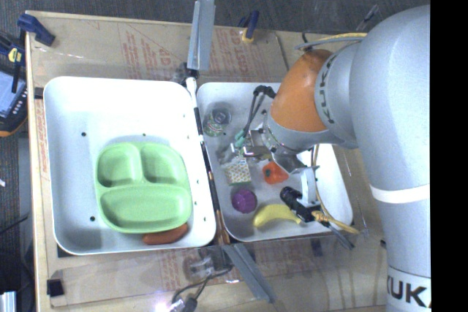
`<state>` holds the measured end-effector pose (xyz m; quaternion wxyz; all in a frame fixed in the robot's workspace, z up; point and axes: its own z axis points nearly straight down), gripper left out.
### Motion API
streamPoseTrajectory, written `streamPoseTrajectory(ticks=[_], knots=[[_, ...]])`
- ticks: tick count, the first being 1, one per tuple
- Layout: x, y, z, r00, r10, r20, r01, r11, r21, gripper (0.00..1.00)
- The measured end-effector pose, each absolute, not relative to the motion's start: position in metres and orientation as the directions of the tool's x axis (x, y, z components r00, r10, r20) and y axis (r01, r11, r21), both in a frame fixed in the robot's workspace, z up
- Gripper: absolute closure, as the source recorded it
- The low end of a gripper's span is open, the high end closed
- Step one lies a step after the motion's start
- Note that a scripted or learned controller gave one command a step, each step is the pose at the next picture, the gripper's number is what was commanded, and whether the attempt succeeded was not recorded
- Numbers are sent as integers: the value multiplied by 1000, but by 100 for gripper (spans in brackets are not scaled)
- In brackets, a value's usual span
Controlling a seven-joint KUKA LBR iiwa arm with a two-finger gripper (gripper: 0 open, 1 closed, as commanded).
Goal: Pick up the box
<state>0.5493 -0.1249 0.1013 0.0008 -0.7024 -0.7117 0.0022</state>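
Camera view is showing me the end effector (248, 146) hanging over the right bin (333, 186), just above the box (238, 172); its grip I cannot tell.

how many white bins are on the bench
2. The left bin holds a green divided tray; the right bin holds small items under the arm. Its far right side is partly hidden by the arm.

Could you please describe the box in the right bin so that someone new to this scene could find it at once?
Start at the right bin, the one under the grey arm. Near its middle, just below the gripper, lies the box, above the purple ball and left of the orange piece. It is the only pale, speckled, square-edged thing among rounded, brightly coloured neighbours.
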Motion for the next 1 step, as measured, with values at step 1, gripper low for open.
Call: streamPoseTrajectory(ticks=[1], knots=[[532, -69, 217, -253, 968, 0, 968, 253, 0, 100]])
